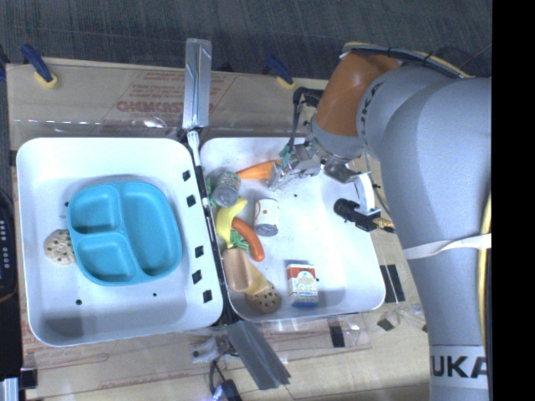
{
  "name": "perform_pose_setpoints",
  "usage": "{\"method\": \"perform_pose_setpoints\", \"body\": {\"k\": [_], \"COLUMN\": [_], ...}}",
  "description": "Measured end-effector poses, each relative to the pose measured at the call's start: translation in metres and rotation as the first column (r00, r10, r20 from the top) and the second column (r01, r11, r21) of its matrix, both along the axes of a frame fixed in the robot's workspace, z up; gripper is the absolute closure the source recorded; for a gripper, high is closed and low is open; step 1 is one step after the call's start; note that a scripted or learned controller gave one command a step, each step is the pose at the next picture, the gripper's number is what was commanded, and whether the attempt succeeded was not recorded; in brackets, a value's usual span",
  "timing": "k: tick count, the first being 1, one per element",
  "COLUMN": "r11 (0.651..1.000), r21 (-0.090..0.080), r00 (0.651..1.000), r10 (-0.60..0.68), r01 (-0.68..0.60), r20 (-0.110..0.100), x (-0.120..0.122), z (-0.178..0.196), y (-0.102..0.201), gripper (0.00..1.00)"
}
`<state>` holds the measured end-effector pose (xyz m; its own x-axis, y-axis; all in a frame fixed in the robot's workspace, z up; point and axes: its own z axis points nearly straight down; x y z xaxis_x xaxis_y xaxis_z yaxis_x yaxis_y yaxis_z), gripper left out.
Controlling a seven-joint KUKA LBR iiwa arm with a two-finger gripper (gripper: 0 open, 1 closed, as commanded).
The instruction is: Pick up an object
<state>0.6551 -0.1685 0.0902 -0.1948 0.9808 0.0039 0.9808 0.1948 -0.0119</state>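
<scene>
The right bin [351, 266] holds several objects. An orange carrot [256, 172] lies at its back, next to a grey can [224, 188]. Below them lie a yellow banana [226, 218], a small white can [267, 216] and a red pepper [250, 239]. A brown bread-like piece [239, 271] and a small red and white box [303, 281] lie near the front. My gripper [290, 169] is low over the back of this bin, just right of the carrot's thick end. Nothing visibly hangs from it.
The left bin [42, 299] holds a blue divided plate [125, 230] with a cookie [57, 246] at its left. A metal divider [197, 82] runs between the bins. The grey arm [435, 157] covers the right bin's right side.
</scene>
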Motion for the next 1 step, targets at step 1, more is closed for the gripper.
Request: {"method": "perform_pose_setpoints", "body": {"k": [1], "r11": [1.0], "r21": [-0.002], "r00": [1.0], "r10": [0.0], "r01": [0.0], "r20": [0.01], "x": [-0.0378], "z": [0.0018], "y": [-0.0189], "gripper": [1.0]}}
